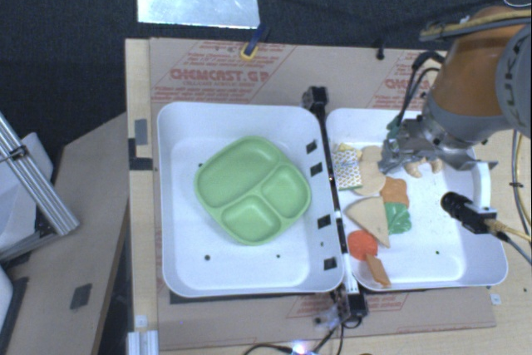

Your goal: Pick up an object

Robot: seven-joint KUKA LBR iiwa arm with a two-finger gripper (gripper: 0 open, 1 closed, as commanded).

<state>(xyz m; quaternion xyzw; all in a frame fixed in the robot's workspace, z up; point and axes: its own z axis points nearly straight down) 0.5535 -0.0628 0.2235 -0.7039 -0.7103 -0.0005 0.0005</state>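
Observation:
My gripper (397, 158) hangs low over the upper middle of the right bin (474, 262), among the toy food pieces. Just below it lie an orange piece (394, 190) and a green piece (399, 217). A tan wedge (371, 218) lies to their left. A red round piece (362, 244) and a small orange stick (378, 270) sit near the bin's front. A speckled pale piece (347, 166) and a tan piece (368, 154) lie to the gripper's left. A peach piece (422, 165) pokes out on its right.
The left bin (179, 262) holds a green divided plate (253, 189). A black divider (328, 195) runs between the bins. A black part with a cable (465, 212) juts over the right bin's right side. The arm's orange band (482, 66) looms above the gripper.

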